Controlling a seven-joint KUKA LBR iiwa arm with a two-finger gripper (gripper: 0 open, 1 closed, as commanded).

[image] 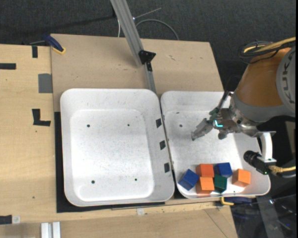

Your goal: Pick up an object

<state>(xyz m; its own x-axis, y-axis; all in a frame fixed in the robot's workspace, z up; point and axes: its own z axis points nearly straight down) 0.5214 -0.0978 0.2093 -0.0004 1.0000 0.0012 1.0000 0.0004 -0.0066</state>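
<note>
Overhead slanted view of a tan wooden table (20, 133) w/ two shallow white bins side by side. Far left of the table: a few black tape marks and a grey patch. Near the top-left corner lies a small blue-and-yellow clamp (54, 43). A grey metal pole (131, 26) runs diagonally from the top edge down to the gap btwn the bins.

Left bin (111, 148): white, speckled, four small dark dots on its floor.

Right bin (188, 113): blocks cluster along its near edge. L to R: a blue block (188, 179), an orange block (206, 170) w/ another orange block (206, 184) just in front of it, a blue cube (222, 169) w/ a green block (220, 183) in front, and a separate orange cube (242, 177) near the right corner.

The gripper (201, 130) hangs over the middle of the right bin, well apart from the blocks, pointing left. Whether its fingers are spread or closed can't be told; nothing visible btwn them. Behind it, the arm's orange band (260, 83) enters from the right.
</note>
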